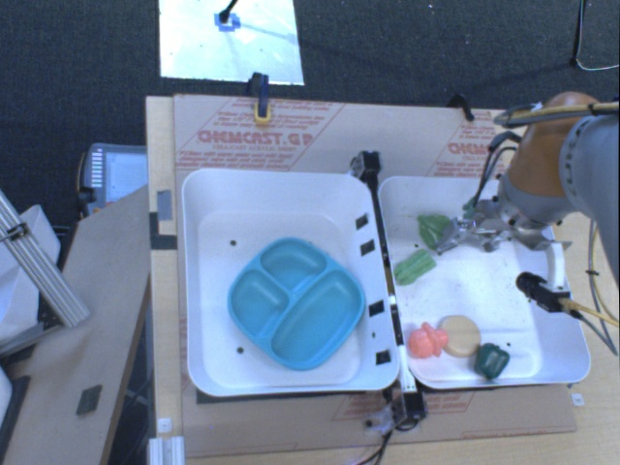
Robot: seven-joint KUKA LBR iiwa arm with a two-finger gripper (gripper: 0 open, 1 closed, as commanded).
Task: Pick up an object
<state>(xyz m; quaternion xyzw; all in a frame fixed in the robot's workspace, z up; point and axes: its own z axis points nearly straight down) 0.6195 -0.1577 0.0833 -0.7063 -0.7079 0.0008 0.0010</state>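
Tool [453, 237] low in right bin [552, 303], grip state I can't tell. Nearest targets: green piece [433, 227] touching its left tip, long green piece [415, 265] just below-left, lying diagonally.

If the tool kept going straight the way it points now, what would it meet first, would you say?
Probably the upper green piece: the tool points left across the right bin, with that piece just ahead of its tip. Height above the bin floor is hard to judge.
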